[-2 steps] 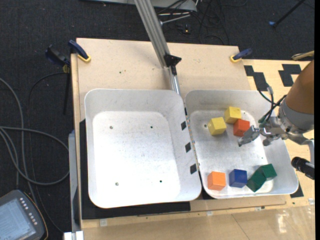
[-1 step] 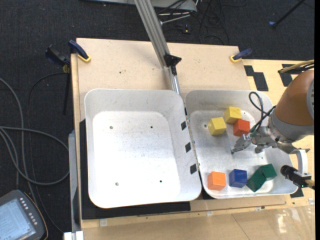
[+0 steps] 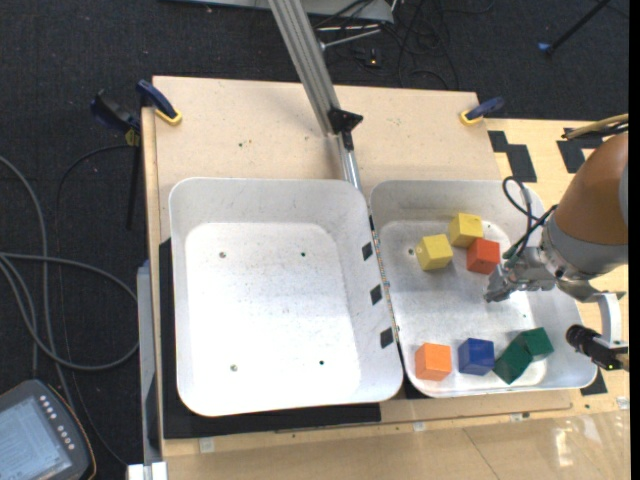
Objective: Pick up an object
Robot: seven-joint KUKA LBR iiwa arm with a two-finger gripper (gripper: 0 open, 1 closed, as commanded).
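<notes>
Just left of jaws (image 3: 497, 293): red cube (image 3: 483, 256).

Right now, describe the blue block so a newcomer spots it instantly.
Look in the right bin, along its near wall. Three coloured pieces sit in a row there: the blue block is the middle one, between an orange block and a green block. It is the one blue piece.
</notes>
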